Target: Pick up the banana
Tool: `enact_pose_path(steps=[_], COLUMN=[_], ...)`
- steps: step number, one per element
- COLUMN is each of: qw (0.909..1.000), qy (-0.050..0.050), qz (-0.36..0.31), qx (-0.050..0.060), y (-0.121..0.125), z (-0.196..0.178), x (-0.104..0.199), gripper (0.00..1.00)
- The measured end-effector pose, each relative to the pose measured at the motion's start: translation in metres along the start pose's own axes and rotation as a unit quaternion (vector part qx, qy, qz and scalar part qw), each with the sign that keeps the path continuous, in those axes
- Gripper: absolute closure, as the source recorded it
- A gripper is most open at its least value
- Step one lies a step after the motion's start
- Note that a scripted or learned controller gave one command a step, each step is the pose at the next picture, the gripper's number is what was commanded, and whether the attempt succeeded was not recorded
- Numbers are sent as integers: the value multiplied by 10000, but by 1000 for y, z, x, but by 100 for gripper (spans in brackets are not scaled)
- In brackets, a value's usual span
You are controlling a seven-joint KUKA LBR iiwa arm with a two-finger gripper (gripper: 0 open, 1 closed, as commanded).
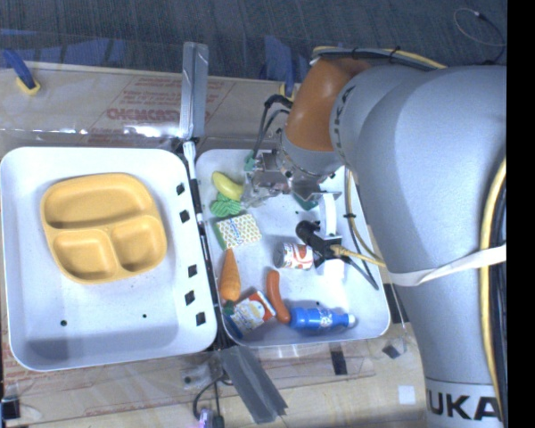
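Banana first: the small yellow curved banana (pixel 226 185) lies in the far left corner of the right-hand shallow white bin (pixel 374 321), close to the wall that divides the two bins. Just beside it on the near side sits a green leafy toy vegetable (pixel 225 208), then a green-and-white checked packet (pixel 239 231), with an orange carrot (pixel 229 277) further toward the camera. The two-finger gripper (pixel 260 184) hangs just to the banana's right, and whether it is spread or pressed together cannot be told from this slanted view; nothing shows between its tips, so the fruit looks ungrasped. The likeliest failure, in my judgement, is a miss caused by crowding: the bin wall on one side and the green vegetable on the other leave little room, so a tip may land on the neighbour or on the wall and push the banana away instead of straddling it. Its rounded, smooth body may also roll or squirt out of a pinch placed off its middle. Elsewhere in the bin, a red-and-white can (pixel 296 256), a blue bottle (pixel 321 319) and a red sausage (pixel 277 295) lie well apart from the target and seem no threat.
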State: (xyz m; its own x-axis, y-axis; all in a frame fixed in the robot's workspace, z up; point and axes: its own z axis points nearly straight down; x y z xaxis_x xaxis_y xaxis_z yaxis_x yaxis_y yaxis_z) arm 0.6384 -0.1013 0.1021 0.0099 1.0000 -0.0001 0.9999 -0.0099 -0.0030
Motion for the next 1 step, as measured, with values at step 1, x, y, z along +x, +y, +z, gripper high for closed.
enact_pose_path(steps=[1], qw=[9923], qy=[4], qz=[1241], qx=[-9], y=[16], z=[-90], x=[79], gripper=[100])
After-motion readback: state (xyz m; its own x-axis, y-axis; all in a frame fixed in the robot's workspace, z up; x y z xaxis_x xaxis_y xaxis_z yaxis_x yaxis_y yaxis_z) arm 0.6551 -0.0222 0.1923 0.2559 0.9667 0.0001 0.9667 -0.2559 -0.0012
